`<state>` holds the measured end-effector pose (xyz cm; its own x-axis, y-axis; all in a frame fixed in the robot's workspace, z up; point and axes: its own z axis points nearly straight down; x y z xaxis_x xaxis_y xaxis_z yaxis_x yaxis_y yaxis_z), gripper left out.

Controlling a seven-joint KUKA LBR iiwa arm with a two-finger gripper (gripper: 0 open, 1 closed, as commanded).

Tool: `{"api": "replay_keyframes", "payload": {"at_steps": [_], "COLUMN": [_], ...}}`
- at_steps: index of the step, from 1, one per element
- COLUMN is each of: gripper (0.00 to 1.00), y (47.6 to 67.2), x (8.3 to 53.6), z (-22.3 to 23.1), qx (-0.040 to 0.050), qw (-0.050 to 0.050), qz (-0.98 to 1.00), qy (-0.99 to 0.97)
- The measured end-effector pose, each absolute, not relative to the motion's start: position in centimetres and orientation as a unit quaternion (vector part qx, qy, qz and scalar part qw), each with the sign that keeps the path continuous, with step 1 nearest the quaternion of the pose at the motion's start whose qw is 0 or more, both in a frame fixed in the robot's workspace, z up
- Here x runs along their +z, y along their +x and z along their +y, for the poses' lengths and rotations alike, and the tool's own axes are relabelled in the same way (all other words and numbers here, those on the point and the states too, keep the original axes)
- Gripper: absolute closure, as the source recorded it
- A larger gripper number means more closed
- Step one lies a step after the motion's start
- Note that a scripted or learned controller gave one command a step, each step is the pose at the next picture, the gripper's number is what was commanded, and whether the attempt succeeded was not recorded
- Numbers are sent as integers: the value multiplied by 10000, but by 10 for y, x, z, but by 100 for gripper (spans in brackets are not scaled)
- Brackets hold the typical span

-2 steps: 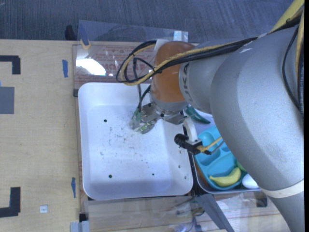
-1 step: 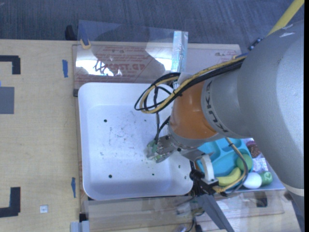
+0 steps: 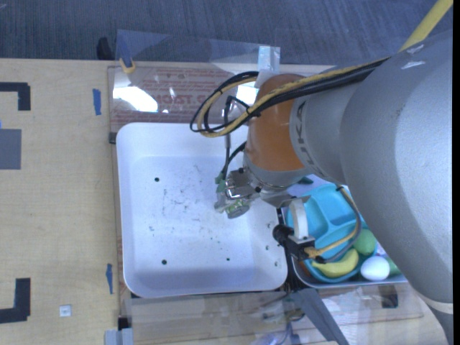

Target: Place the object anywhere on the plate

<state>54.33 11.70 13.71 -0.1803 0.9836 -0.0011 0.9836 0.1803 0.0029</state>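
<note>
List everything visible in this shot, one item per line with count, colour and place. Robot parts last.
left bin: one, white, centre, scuffed floor
right bin: one, pale rim at lower right, mostly under the arm
blue dish: one, blue, right bin
banana: one, yellow, below the dish
green item: one, green, beside the banana
white egg-shaped item: one, white, right of the banana
bench: one, light wood, left
arm: one, grey with orange band, from right
end effector: one, metallic, over left bin

The big grey robot arm (image 3: 374, 121) has dark letters by its orange band, too cut off to read.
</note>
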Motion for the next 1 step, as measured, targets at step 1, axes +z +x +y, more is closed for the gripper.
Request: {"api": "replay_keyframes", "payload": {"at_steps": [1], "gripper": [100], "y": [587], "x": [211], "z": [167], "qx": [27], "qw": [18], "qz": [7272], "qy": [6864]}}
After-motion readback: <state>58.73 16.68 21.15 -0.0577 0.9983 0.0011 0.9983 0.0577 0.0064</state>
